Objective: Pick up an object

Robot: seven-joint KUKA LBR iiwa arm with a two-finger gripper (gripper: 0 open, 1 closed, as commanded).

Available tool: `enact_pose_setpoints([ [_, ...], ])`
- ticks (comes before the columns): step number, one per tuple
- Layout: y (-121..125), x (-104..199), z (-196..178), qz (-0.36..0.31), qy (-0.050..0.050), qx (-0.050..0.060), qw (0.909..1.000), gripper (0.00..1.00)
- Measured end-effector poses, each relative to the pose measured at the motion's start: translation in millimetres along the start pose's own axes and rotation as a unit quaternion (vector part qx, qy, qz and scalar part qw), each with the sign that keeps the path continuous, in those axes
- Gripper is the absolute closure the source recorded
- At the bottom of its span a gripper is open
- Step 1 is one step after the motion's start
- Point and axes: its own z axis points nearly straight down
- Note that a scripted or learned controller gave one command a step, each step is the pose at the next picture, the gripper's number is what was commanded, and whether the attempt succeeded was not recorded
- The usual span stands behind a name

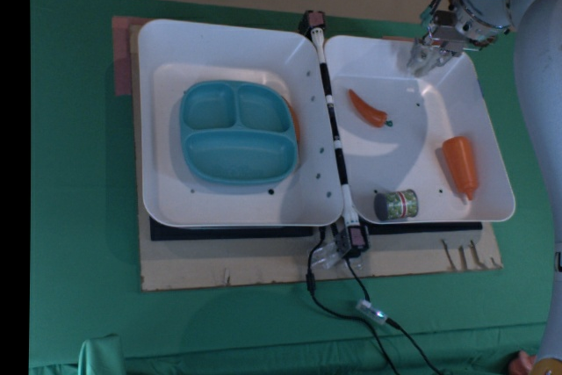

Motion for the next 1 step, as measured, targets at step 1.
enact_pose_setpoints([
  [1,-0.5,-0.9,10.4,0.000,0.000,0.002,1.0000,1.00],
])
